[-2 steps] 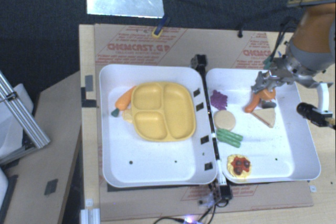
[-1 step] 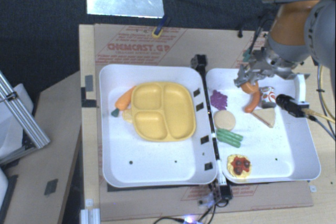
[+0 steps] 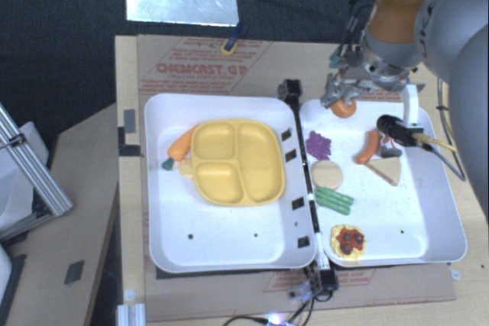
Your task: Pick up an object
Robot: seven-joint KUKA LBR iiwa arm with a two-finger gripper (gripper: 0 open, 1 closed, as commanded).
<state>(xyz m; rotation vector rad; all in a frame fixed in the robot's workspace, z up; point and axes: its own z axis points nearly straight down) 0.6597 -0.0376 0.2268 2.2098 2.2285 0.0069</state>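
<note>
Orange shows just under the gripper (image 3: pixel 343 95): a small round orange piece (image 3: pixel 344 109) sits at the far edge of the right bin (image 3: pixel 439 198), directly below the metal fingertips and seemingly touching or nearly touching them. Whether the jaws are spread, shut, or already pinching that piece cannot be told from this slanted view, since the wrist hardware hides the gap. Judged from this, the orange piece is the likely target, and the coming move turns on a straight drop with little sideways travel; being round, it offers no long axis to align with.

Outward from there, at about 4 o'clock from the gripper, a sausage (image 3: pixel 367 148) lies tilted, with a sandwich wedge (image 3: pixel 386 168) just beside it. At 7 o'clock rests a purple grape cluster (image 3: pixel 318 144), then a pale round cracker (image 3: pixel 327 175), green beans (image 3: pixel 333 200), and, nearest the front rim, a small pizza (image 3: pixel 348 240).

At 8 o'clock, across the divider, the left bin (image 3: pixel 221 244) holds a yellow compartment plate (image 3: pixel 233 162), with a carrot (image 3: pixel 181 143) touching the plate's left edge.
</note>
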